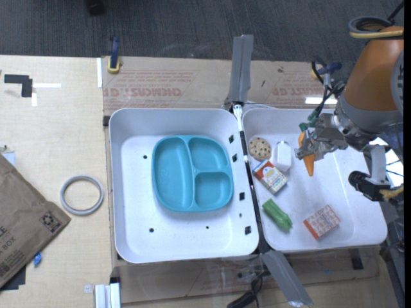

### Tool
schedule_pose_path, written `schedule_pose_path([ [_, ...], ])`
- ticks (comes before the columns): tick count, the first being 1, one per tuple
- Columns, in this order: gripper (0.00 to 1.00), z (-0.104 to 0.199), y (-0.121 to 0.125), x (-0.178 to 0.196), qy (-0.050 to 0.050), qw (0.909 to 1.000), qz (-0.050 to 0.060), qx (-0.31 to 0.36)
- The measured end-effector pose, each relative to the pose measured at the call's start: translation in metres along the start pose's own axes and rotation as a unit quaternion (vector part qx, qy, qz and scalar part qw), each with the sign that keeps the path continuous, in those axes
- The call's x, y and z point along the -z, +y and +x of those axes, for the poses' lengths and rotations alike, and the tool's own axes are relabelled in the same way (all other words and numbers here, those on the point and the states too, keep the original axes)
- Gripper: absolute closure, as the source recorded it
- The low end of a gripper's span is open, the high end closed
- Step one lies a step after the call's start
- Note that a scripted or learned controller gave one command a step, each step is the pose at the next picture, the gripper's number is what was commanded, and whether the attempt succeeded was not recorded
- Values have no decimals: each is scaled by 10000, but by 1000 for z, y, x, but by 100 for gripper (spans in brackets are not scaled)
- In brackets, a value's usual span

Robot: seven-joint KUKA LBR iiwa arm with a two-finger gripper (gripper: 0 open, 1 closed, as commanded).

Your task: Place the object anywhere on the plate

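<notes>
A light blue plate (172,172) with three compartments lies in the middle of the left white bin (131,197). Over the upper middle of the right bin (350,194), my gripper (310,151) is shut on a small orange carrot-shaped object (309,164). The orange piece hangs point down from the fingers, just right of a white carton (282,154). The gripper is well to the right of the plate, across the divide between the bins.
The right bin also holds a round cookie (259,147), a red and white snack box (272,177), a green vegetable piece (277,213) and a red patterned box (321,221). A tape ring (81,193) and a brown cardboard box (19,226) lie on the bench at left.
</notes>
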State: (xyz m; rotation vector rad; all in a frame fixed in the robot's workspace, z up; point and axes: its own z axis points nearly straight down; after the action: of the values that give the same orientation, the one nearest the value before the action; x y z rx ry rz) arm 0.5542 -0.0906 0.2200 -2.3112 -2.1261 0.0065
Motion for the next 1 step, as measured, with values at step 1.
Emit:
schedule_pose_path([
  [1, 100, 97, 21, -30, 0, 9994, 4, -354],
])
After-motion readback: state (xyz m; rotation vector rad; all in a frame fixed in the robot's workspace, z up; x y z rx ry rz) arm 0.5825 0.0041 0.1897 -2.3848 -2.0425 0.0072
